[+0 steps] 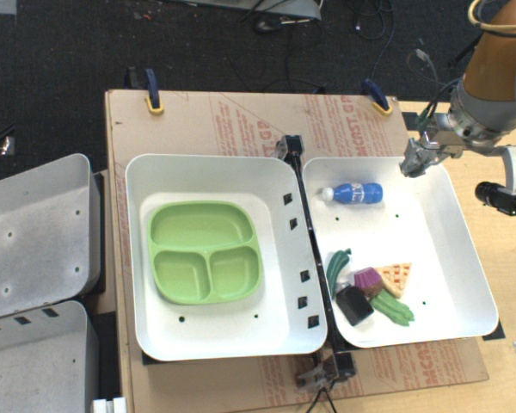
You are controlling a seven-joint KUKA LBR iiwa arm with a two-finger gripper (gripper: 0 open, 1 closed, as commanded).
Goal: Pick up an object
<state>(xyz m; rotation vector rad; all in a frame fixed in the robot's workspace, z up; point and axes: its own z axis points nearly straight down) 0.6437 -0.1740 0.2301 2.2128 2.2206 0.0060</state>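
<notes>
The right bin [451, 231] holds a small blue bottle with a white cap [354, 194] lying on its side near the back. Toward the front lies a cluster: a dark green curved piece [337, 263], a purple item [366, 278], a yellow waffle-like wedge [396, 276], a black block [353, 305] and a green leafy toy [393, 308]. My gripper [415, 163] hangs over the bin's back right corner, right of the bottle and well above the cluster.
The left bin [138, 256] holds a light green divided tray [205, 249]. A black clip strip [303, 239] runs between the two bins. Grey lids [34, 222] lie off the bench at the left. Clamps [154, 93] hold the back of the board.
</notes>
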